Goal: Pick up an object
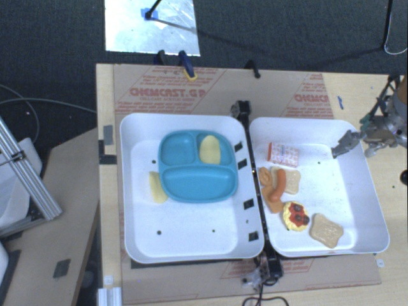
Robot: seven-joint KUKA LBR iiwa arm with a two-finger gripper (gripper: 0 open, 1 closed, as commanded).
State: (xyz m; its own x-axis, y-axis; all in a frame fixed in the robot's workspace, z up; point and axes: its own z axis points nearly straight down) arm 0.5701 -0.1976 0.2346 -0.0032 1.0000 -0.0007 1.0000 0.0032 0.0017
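Your gripper [347, 144] is hovering at the upper right rim of the right bin [363, 190], carrying nothing that you can see; whether it is wide or narrow, I cannot tell from this slant; so you are at the approach step, with no object chosen yet by contact.

Work outward from there: the nearest candidate is the small red-and-white packet [283, 153], lying flat near the bin's upper left; below it the orange sausages [275, 187] lie touching a slice of bread [292, 182]; lower down sits the little pizza [296, 215], and just beside it the piece of toast [327, 230], on its own.

Over in the left bin [137, 190] the blue divided plate [197, 167] holds a yellow piece [210, 150]; another yellow piece [157, 187] lies against its left edge.

Your next move, I'd judge, calls for a swing inward over one isolated item, the packet or the toast, then a descent squarely over it.
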